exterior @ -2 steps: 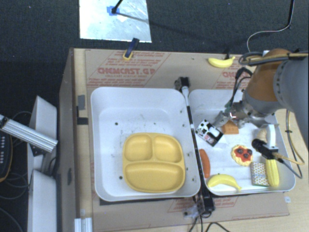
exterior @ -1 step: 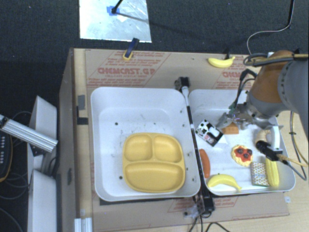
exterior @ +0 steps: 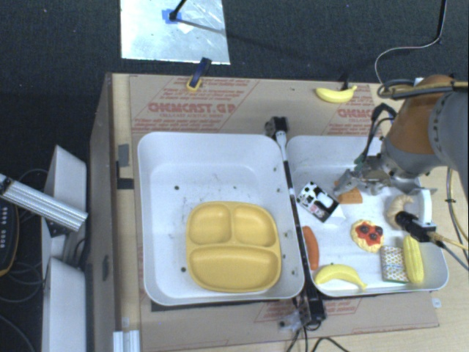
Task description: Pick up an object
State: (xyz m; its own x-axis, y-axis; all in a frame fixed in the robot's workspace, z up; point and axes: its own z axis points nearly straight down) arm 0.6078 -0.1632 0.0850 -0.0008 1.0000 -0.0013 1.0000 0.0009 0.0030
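— Camera view: looking down on two white bins, left bin (exterior: 154, 196) and right bin (exterior: 322, 152), sitting side by side. Seeing the arm?

— Reaching in from the right, grey arm (exterior: 432, 130) bending down over the right bin. Gripper (exterior: 359, 179) hanging low at that bin's far half.

— Clenching or released?

— Not showing clearly enough; impossible to tell.

— Lying in the left bin?

— Yellow divided plate (exterior: 234, 244), resting flat.

— And going smaller, in the right bin?

— Banana (exterior: 339, 275) curving along the near wall. Corn cob (exterior: 412, 259) lying with its long axis running near to far. Carrot (exterior: 311, 246) lying likewise, beside the left wall. Black-and-white box (exterior: 316, 200) sitting tilted. Pizza toy (exterior: 368, 235) lying flat.

— Nearest the gripper?

— Orange wedge (exterior: 350, 195), lying just below the gripper, stretching roughly left to right, narrowing leftward toward the box.
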